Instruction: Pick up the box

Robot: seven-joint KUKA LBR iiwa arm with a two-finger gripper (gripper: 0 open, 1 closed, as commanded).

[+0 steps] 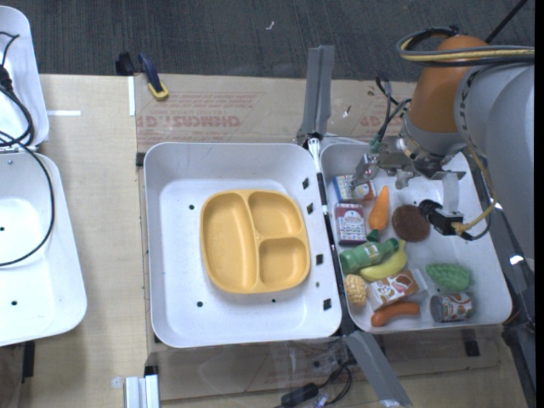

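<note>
Brown cardboard-topped bench (212,109), carrying two shallow white bins. Left bin (161,228) and right bin (497,291) touching side by side.

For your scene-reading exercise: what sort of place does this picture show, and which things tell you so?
Most likely a robot test bench in a lab, not a kitchen. A grey robot arm reaches over two white bins; one holds a yellow divided plate, the other toy food such as a banana and a small box.
</note>
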